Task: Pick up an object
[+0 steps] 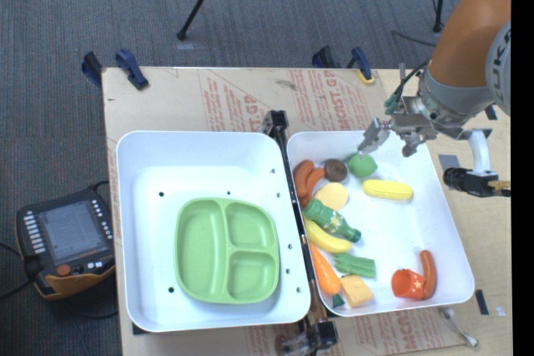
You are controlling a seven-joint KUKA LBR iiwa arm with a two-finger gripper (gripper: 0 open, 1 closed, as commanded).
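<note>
My gripper (390, 137): jaws spread apart, holding nothing, at the right bin (442, 204) far edge.
Green ball (362, 165): just below me.

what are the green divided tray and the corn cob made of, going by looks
The green divided tray looks like moulded plastic, matte: one even pale green, rounded compartment edges, soft highlights. The corn cob seems a plastic toy: uniform bright yellow, smooth and slightly glossy, though too small to be sure.

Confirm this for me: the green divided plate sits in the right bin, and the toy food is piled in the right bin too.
Not quite. The camera view shows the green divided plate in the left bin, alone there. The toy food, such as the corn cob and the green bottle, is indeed piled in the right bin.
</note>
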